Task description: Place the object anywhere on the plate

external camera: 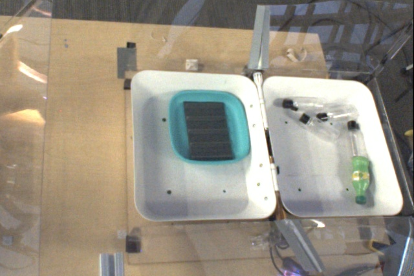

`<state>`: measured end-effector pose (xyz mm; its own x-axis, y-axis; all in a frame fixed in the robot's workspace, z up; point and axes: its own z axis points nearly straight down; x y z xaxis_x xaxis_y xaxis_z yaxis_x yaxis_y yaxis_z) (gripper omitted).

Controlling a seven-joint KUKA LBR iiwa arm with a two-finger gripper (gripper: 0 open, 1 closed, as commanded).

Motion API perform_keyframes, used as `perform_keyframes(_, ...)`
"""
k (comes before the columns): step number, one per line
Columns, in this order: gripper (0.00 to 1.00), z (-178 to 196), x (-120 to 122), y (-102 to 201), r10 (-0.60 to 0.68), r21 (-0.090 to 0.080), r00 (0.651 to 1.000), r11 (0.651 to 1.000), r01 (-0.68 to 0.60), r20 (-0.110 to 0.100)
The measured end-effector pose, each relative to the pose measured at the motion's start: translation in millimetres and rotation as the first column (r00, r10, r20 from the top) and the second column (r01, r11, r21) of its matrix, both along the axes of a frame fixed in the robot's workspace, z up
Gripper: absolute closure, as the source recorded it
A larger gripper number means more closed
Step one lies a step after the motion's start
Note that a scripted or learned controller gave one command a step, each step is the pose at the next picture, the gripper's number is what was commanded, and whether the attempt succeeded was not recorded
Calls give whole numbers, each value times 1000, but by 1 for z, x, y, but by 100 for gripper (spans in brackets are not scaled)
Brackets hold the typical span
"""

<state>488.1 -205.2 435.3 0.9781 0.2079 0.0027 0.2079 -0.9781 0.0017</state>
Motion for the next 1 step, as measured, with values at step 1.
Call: perform_keyframes(1,0,0,0,0,0,-1,1000,1000,0,-1)
